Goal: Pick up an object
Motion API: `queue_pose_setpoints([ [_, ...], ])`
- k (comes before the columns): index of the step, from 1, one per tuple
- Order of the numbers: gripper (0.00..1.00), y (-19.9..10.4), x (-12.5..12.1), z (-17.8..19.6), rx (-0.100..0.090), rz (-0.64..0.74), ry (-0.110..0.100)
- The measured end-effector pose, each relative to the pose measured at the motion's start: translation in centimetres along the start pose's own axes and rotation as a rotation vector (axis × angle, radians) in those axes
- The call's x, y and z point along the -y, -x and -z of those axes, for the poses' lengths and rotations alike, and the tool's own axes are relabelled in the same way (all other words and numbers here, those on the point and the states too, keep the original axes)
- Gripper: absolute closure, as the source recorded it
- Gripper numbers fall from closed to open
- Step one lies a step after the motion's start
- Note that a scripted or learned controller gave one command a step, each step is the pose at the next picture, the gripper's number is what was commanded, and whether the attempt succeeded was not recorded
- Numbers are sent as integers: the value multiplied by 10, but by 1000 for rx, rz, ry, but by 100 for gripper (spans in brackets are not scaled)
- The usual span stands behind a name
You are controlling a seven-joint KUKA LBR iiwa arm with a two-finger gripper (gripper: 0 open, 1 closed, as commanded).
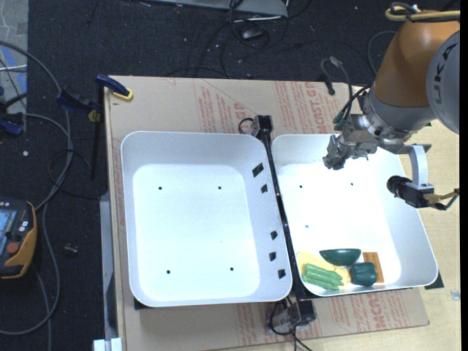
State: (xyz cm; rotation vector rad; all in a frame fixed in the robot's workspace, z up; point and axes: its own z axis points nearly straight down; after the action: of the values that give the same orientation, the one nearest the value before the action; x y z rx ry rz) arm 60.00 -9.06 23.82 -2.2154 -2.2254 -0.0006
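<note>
Camera view: the gripper (335, 159) hangs over the upper part of the right bin (409, 218), right of frame centre, with nothing visibly between its fingers; whether they are spread or clenched I cannot tell. The things to pick lie bunched at that bin's lower edge: a dark green bowl (341, 255), a green vegetable (322, 276), a teal block (363, 273). It looks like the approach step; next it must travel toward the lower frame and descend.
</note>
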Motion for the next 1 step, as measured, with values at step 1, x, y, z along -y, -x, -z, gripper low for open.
queue_pose_setpoints([
  [1,100,-45,4,-9,0,-1,0],
])
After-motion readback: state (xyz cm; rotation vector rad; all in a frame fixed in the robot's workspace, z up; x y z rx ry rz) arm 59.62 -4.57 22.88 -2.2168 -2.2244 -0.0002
